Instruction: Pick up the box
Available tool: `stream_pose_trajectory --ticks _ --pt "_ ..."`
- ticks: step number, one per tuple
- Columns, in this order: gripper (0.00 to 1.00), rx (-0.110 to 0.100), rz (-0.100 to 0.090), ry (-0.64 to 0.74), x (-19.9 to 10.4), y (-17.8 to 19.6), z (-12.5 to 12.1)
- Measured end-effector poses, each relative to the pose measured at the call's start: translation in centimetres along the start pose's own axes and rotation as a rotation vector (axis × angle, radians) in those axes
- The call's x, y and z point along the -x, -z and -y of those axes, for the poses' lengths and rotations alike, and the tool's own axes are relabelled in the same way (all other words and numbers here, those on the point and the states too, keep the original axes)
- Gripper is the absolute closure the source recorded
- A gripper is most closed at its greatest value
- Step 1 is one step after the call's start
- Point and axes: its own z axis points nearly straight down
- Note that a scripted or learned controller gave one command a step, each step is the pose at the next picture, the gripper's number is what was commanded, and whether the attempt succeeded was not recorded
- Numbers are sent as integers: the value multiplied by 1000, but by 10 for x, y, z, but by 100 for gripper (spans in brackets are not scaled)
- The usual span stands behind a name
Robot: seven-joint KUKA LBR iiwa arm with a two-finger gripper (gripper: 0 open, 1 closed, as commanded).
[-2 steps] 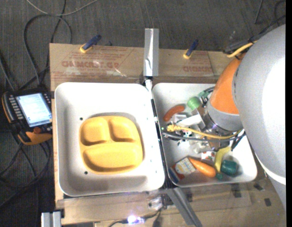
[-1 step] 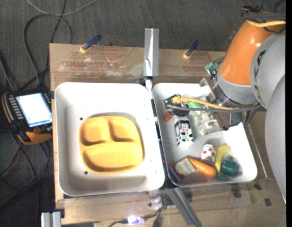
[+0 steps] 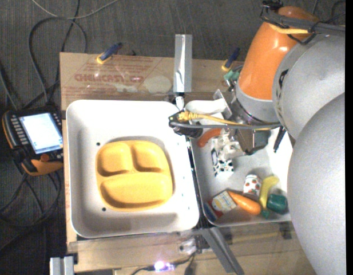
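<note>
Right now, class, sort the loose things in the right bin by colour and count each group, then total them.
Orange: 1, the carrot
Yellow: 1, the banana
Green: 1, the green block
Black and white: 1, the cow figure
White with red: 2, the cup and the box
Total: 6

faint red print on board (image 3: 116, 76), unreadable

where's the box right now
The box lies in the right bin, at its near-left corner, touching the carrot on its right.
</note>
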Motion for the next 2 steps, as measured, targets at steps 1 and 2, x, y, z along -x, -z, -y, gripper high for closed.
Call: stream_pose_trajectory --ticks 1,2 --pt "100 3 3 2 0 8 1" --pt "100 2 -3 2 -27 98 19"
